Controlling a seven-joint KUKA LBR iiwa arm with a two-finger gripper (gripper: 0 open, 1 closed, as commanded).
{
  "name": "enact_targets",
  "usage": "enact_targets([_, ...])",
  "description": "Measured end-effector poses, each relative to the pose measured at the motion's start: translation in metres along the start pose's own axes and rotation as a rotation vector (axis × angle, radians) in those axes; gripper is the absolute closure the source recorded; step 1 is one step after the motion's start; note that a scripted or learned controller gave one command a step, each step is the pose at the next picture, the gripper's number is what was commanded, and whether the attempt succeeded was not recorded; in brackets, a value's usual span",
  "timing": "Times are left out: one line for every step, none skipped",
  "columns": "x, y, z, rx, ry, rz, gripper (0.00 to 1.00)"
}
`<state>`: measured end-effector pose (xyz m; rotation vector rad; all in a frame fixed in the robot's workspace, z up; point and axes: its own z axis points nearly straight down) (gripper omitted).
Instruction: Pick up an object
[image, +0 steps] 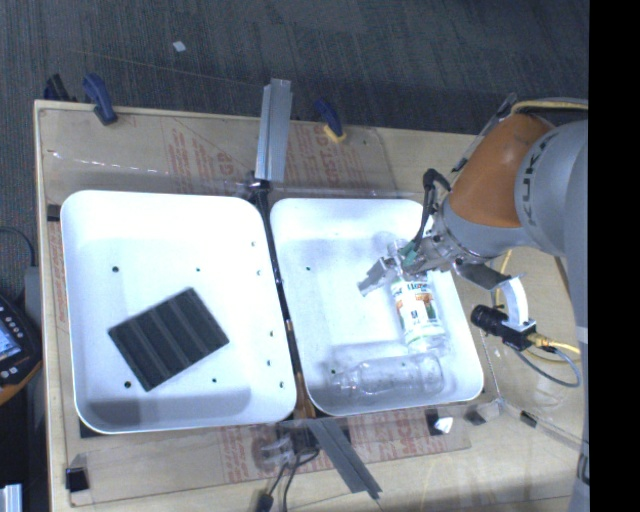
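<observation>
Two white bins sit side by side on the table (60, 300). Left bin (80, 230): one flat dark ribbed pad (168, 337), lying askew near the front. Right bin (300, 230): a small white labelled bottle (418, 310) on its side near the right wall, and a clear plastic bottle (390, 377) lying along the front wall, the two close together, contact unclear.

Arm (500, 180) reaches in from the right. Pincer (385, 272) low over the right bin, just above the labelled bottle's upper end; open or closed, cannot tell. Nothing visibly held.

Handling, by judgement: the labelled bottle looks light, rigid, smooth and round, so likely to roll or squirt out. Best taken across the middle of its body, not along its length. The clear bottle probably thin-walled, may crush and slip.
</observation>
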<state>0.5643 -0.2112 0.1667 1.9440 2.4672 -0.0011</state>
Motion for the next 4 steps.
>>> enact_targets([-0.001,0.006,0.005,0.0,-0.001,-0.009,0.0])
enact_targets([0.002,0.004,0.018,0.003,0.004,-0.078,0.0])
enact_targets([0.004,-0.016,-0.01,0.002,0.001,0.07,0.0])
enact_targets([-0.004,0.019,0.003,0.002,0.002,0.054,0.0])
